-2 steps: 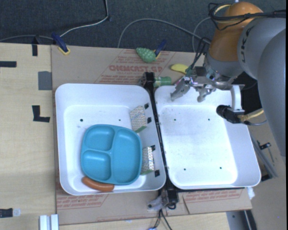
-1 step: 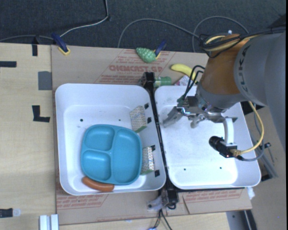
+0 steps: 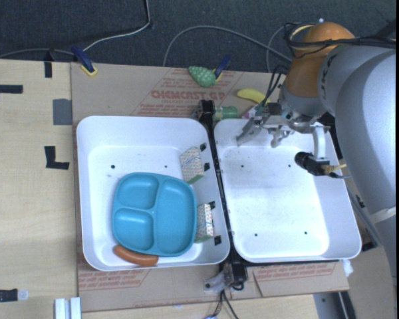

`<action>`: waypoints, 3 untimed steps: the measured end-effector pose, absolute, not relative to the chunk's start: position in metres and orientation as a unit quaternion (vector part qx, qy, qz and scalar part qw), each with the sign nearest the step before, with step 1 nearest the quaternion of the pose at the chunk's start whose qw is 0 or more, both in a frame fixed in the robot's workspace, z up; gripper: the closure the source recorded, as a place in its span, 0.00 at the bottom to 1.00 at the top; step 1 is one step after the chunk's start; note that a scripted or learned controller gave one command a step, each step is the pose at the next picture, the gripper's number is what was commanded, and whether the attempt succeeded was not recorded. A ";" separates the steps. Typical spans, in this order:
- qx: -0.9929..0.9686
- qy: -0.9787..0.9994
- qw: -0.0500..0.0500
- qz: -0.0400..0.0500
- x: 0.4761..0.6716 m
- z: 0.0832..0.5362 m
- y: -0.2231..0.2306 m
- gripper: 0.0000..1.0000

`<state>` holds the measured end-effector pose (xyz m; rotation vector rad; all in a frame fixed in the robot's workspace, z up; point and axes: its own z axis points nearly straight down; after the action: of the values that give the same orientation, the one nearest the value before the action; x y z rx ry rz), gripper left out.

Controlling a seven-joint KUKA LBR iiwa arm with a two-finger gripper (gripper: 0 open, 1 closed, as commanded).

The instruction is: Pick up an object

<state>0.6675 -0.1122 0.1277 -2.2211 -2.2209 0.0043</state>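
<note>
My gripper (image 3: 260, 138) hangs over the far left corner of the right bin (image 3: 286, 244), its two fingers (image 3: 243, 137) spread apart and open with nothing between them. In the left bin (image 3: 93, 178) lies a blue divided plate (image 3: 153, 212). An orange sausage (image 3: 136, 256) rests against the plate's near edge. A patterned packet (image 3: 191, 159) leans by the bin's right wall, and a second one (image 3: 205, 221) is tucked under the plate's right side.
Beyond the bins, on the cardboard, lie a green toy (image 3: 203, 75) and a yellow banana (image 3: 251, 95). The arm's grey body (image 3: 366, 111) overhangs the right bin's right side. A black clamp (image 3: 206, 108) sits where the bins meet.
</note>
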 end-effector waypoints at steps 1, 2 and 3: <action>-0.707 -0.707 0.000 0.001 0.667 0.087 -0.094 0.00; -0.707 -0.708 -0.002 0.000 0.667 0.086 -0.113 0.00; -0.707 -0.707 -0.001 0.000 0.669 0.086 -0.102 0.00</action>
<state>0.6687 -0.1020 0.0856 -2.2223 -2.2246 0.0014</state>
